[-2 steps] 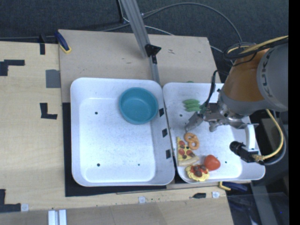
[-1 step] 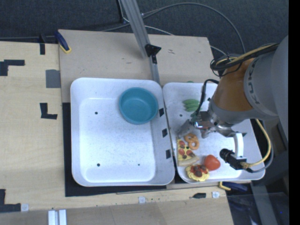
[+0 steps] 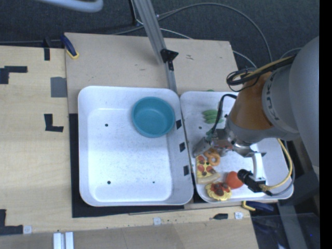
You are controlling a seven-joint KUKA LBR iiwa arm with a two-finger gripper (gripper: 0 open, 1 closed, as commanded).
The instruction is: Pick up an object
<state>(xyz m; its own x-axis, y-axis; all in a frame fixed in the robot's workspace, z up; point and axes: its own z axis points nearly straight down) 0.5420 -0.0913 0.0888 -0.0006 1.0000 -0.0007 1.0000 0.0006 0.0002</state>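
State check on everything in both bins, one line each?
Round blue bowl: upright, in the left white bin, near its back right corner.
Green object: lying in the right white bin, untouched.
Small food-like toys: clustered at that bin's front.
Gripper: low over the toys; grasp unclear.

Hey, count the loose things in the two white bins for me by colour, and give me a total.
Blue: 1, the bowl in the left bin
Green: 1, the green item in the right bin
Red: 1, the red piece
Yellow with red spots: 3, the toy foods
Total: 6
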